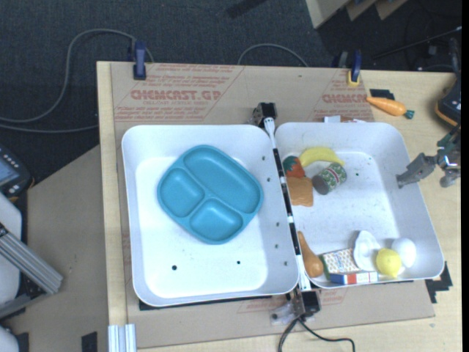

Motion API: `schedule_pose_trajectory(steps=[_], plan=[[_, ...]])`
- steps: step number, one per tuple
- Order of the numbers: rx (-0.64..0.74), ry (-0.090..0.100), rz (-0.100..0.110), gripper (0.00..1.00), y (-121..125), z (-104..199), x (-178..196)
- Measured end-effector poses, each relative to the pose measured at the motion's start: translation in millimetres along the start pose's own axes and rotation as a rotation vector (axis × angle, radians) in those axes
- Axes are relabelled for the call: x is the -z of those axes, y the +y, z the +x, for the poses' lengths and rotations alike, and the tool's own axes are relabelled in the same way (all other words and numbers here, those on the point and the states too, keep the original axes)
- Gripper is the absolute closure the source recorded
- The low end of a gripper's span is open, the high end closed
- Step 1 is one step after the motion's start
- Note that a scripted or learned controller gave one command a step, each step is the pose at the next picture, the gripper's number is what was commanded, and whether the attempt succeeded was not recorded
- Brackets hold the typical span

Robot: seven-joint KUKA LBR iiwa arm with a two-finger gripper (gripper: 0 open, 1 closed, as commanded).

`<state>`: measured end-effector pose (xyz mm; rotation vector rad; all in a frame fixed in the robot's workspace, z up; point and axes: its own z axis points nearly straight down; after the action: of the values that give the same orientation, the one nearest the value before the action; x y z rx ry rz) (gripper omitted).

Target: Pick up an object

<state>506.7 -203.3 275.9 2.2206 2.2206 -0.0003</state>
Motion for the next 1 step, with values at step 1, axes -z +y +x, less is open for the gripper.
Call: schedule_pose_trajectory(steps=[1], plan=[[0.014,0.008,0.008,0.00,-11.9,136.8,-43.4]])
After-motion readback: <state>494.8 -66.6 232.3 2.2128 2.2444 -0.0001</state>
